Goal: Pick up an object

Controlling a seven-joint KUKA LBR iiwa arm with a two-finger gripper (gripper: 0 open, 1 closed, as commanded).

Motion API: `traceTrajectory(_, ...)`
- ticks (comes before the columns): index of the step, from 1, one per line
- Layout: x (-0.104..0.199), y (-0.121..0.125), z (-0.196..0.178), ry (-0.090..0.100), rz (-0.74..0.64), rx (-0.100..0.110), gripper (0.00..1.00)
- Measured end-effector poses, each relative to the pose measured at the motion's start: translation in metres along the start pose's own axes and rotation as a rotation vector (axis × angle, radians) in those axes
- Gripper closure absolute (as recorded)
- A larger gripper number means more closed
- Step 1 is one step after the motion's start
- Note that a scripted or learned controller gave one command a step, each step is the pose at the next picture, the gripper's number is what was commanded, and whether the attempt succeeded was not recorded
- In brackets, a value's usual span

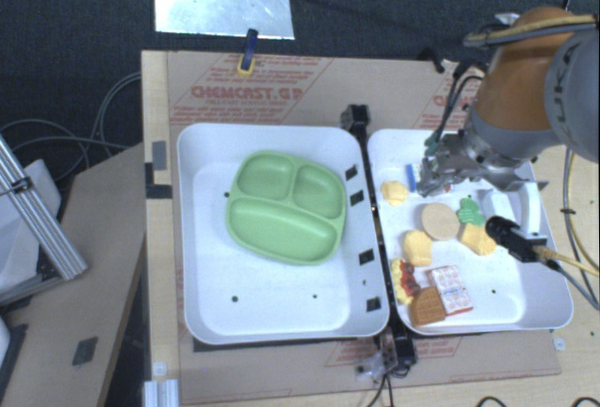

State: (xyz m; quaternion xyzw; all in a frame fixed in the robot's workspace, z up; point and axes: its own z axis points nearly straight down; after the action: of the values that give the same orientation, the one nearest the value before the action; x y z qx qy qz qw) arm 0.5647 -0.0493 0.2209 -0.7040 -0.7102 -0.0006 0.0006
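Gripper (433, 178) low over right white bin (534, 302); open or closed, cannot tell. Round tan disc (438, 220) just below it, small yellow piece (395, 193) beside.

A: How many white bins (197, 236) are on the bench (281, 86)?
B: Two, side by side. The left one carries one green divided tray (286, 206).
A: And right of that tray?
B: Three yellow pieces (395, 193), one tan disc (439, 220), one green piece (470, 209), one brown cookie (427, 306), one red-and-white packet (450, 289).
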Motion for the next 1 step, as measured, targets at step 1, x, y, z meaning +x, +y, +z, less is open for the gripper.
traceTrajectory(1,-0.0057,0.0094,0.0066,-0.002,0.004,-0.002,1.00)
